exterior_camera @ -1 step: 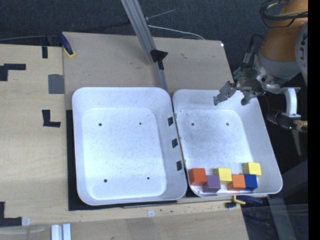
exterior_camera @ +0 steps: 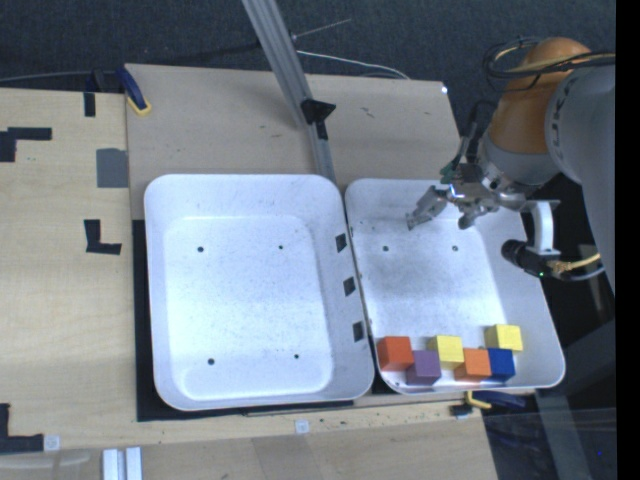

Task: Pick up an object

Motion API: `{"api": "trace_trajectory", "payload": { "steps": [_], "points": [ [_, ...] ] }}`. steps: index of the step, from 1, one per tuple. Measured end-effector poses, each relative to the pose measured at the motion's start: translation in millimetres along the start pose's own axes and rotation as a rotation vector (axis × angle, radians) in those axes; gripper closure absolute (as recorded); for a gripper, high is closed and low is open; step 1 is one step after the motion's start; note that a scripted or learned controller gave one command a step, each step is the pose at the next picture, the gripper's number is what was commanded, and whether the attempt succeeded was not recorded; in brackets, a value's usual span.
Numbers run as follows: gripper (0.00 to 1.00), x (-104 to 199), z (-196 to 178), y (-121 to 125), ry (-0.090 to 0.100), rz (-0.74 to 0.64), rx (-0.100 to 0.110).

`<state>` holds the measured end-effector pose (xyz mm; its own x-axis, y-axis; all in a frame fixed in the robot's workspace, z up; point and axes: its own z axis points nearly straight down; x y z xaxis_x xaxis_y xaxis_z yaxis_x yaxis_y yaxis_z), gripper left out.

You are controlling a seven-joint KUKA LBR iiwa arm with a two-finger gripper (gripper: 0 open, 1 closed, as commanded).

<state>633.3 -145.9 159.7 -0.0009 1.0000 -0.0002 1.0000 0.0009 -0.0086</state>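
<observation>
Several small blocks lie along the near edge of the right bin [exterior_camera: 430,278]: an orange block [exterior_camera: 395,351], a purple block [exterior_camera: 426,366], a yellow block [exterior_camera: 449,348], a second orange block [exterior_camera: 476,363], a blue block [exterior_camera: 501,364] and another yellow block [exterior_camera: 506,337]. My gripper [exterior_camera: 442,213] hangs over the far end of the same bin, well away from the blocks. Its fingers are spread open with nothing between them.
The left bin [exterior_camera: 245,288] sits beside the right one, joined by black clips. A slanted metal rail [exterior_camera: 285,63] crosses the bench behind the bins. The arm's orange band [exterior_camera: 530,88] is at the upper right.
</observation>
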Motion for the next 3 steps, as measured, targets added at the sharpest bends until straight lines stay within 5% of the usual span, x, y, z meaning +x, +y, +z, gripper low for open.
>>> {"api": "trace_trajectory", "payload": {
  "steps": [2, 3],
  "points": [
    [0.0, 26, -65, 31, 0.0, -0.003, -0.01],
    [0.0, -21, 73, 30, -0.001, 0.002, 0.0]
  ]
}}
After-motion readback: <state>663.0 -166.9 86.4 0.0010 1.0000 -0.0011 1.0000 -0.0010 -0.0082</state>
